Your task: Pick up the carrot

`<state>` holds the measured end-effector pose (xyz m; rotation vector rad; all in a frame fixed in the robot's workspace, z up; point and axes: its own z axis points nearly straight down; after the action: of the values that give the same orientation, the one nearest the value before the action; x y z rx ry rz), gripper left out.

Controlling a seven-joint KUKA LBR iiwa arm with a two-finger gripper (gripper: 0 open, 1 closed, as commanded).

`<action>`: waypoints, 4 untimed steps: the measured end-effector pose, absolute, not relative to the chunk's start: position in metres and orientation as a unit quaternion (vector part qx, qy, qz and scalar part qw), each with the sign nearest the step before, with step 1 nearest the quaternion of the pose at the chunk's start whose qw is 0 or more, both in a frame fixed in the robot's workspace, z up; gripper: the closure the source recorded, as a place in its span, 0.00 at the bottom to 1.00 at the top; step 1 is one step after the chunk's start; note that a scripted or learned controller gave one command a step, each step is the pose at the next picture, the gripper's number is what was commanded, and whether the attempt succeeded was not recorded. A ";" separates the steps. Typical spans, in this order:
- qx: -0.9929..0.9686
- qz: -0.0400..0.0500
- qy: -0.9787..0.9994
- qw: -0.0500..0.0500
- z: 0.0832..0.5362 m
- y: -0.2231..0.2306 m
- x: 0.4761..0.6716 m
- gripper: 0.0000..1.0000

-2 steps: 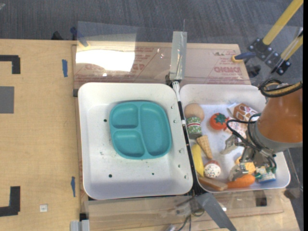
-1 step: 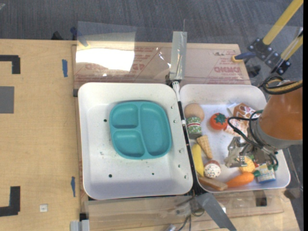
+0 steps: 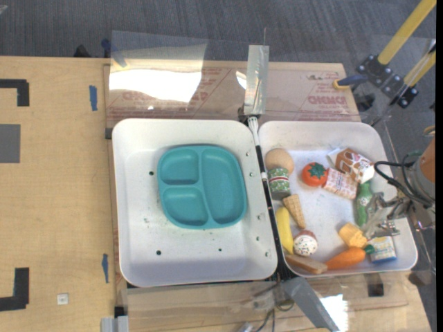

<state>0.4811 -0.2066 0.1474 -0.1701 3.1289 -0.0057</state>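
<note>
The carrot (image 3: pixel 345 258) is orange and lies flat on its side in the right bin (image 3: pixel 325 144), near the front edge. Its thin end points left (toward the middle of the bench).

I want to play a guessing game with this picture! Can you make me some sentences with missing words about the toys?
1. The teal plate lies in the ____ bin.
2. The carrot lies near the ____ edge of the right bin.
3. The colour of the tomato is ____.
4. The banana lies next to the wall between the two ____.

Missing words: left; front; red; bins
</note>
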 end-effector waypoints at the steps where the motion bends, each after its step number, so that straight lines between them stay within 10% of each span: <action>1: -0.056 -0.001 0.998 0.003 0.146 -0.205 0.481 0.00; 3: -0.244 -0.003 0.970 0.006 0.091 -0.138 0.492 0.00; 4: -0.245 -0.004 0.969 0.012 0.103 -0.136 0.497 1.00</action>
<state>0.4966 -0.1359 0.1030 -0.7637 3.0217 -0.0140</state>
